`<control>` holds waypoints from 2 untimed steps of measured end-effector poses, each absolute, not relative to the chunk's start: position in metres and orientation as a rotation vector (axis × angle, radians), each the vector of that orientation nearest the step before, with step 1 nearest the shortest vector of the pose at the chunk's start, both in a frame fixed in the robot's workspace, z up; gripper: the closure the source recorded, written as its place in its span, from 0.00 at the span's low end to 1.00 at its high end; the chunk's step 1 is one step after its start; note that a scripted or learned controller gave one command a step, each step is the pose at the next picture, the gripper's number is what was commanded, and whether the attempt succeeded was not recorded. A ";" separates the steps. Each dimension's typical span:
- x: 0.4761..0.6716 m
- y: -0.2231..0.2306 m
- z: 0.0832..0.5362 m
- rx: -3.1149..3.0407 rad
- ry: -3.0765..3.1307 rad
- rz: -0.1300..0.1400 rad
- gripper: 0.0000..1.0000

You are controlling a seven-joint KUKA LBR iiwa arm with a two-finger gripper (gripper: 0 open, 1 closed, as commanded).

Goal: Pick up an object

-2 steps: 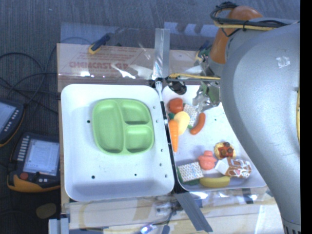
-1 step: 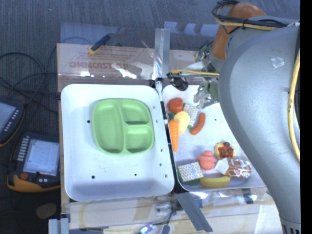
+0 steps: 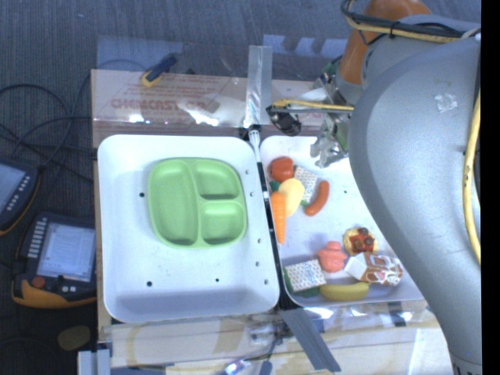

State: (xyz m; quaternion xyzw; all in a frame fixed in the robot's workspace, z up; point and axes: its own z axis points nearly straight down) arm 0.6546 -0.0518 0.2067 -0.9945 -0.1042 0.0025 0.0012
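Observation:
The right bin (image 3: pixel 355 201) holds several toy foods: a red tomato (image 3: pixel 281 167), a yellow pear (image 3: pixel 291 197), an orange carrot (image 3: pixel 278 217), a red sausage (image 3: pixel 317 198), a pink piece (image 3: pixel 332 258), a banana (image 3: pixel 344 291), a checkered packet (image 3: pixel 304 274) and a red-and-white box (image 3: pixel 380 270). My gripper (image 3: pixel 326 151) hangs over the far end of this bin, a little right of and beyond the tomato and above the sausage. Nothing shows in it. The big grey arm (image 3: pixel 422 170) covers the bin's right side.
The left bin (image 3: pixel 125 280) bears a green divided plate (image 3: pixel 197 201). An upright clear divider (image 3: pixel 256 84) stands behind the gap between the bins. A yellow-handled tool (image 3: pixel 158 69) lies at the back left. A handheld pendant (image 3: pixel 58 252) rests on the floor to the left.

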 end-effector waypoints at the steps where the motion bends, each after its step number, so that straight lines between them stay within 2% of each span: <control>1: 0.565 -0.042 0.182 -3.126 -0.326 0.010 1.00; 2: 0.615 -0.059 0.252 -3.126 -0.324 0.007 1.00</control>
